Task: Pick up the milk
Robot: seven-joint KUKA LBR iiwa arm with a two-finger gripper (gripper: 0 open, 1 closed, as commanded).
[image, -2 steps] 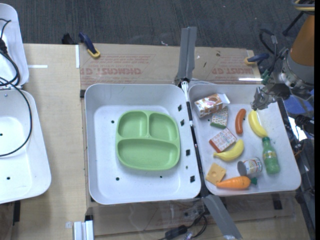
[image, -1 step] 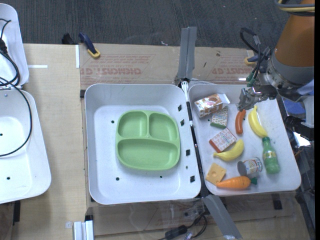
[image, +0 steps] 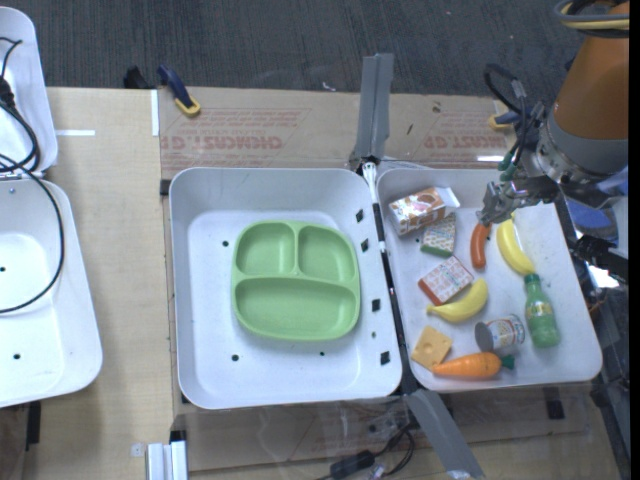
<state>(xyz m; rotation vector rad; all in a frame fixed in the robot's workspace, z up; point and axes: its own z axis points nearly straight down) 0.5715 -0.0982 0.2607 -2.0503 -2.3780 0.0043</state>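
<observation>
**Bin layout**

L shallow white bin holds green divided plastic plate at centre. R shallow white bin: small red-and-white milk carton at rear-left, yellow banana mid, orange carrot at front, green bottle to R.

A robot test bench in a lab or workshop, not a home kitchen.

Two shallow white bins sit side by side on a plain wooden bench top covered partly with taped-down cardboard, held by blue clamps at the back edge. Grey metal brackets fix the bins in place, and black cables loop over white equipment at the left. The food in the right bin is toy-like plastic, a green divided plate lies in the left one, and dark carpet covers the floor behind.
</observation>
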